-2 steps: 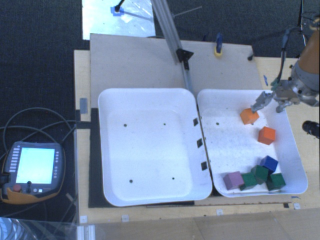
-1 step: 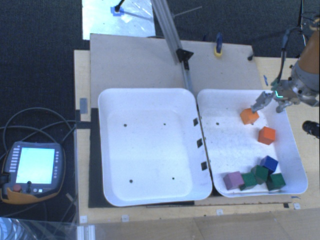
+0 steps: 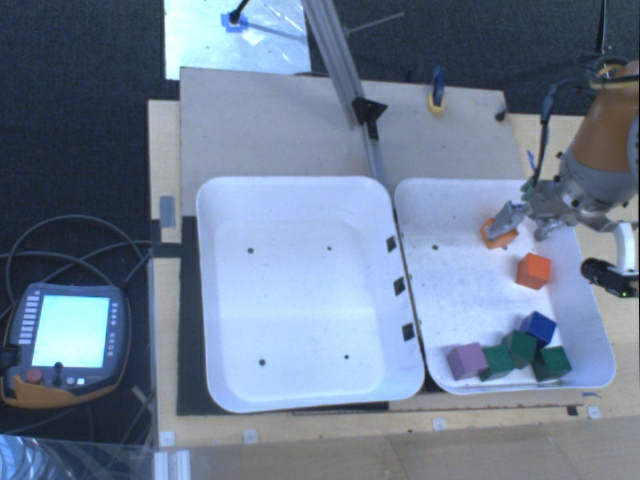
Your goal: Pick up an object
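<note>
My gripper (image 3: 527, 223) hangs low over the back of the right bin (image 3: 440, 298), under the arm's orange band (image 3: 606, 133). Its two fingers stand apart, so it looks open with nothing between them. A small orange piece (image 3: 496, 233) lies on the bin floor just left of the left fingertip (image 3: 509, 214), touching it or nearly so. An orange cube (image 3: 533, 270) sits a little in front of the gripper. At the bin's front right corner lies a cluster: a blue cube (image 3: 539, 325), three green blocks (image 3: 520, 348) and a purple block (image 3: 465, 360).
The left bin (image 3: 215, 268) stands beside the right one, their rims meeting in the middle. A slanted metal pole (image 3: 340, 58) crosses the back of the bench. A teach pendant (image 3: 65, 343) lies on the floor at the left.
</note>
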`<state>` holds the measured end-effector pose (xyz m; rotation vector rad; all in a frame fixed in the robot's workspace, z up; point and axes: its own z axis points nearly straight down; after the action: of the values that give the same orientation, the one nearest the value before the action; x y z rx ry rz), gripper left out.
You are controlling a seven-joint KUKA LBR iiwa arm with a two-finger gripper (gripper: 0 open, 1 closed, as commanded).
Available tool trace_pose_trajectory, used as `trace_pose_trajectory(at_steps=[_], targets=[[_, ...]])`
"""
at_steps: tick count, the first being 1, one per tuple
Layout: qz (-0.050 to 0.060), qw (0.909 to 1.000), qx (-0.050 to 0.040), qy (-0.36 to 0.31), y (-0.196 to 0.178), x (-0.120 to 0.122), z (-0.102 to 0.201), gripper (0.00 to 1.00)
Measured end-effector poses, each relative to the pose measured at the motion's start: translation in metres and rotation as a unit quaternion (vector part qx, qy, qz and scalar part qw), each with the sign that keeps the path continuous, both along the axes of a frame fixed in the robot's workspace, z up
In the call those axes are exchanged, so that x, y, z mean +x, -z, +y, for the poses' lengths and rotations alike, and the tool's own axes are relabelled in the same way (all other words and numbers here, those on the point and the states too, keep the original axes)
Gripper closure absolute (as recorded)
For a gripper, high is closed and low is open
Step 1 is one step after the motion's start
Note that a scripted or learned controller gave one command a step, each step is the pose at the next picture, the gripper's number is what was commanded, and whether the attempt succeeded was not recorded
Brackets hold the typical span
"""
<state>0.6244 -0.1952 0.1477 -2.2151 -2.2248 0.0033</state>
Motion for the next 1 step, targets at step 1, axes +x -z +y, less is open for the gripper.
trace_pose_trajectory(at_steps=[1], targets=[[0.0, 1.0, 0.0002, 0.0, 0.052, -0.0004, 0.0004, 0.0]])
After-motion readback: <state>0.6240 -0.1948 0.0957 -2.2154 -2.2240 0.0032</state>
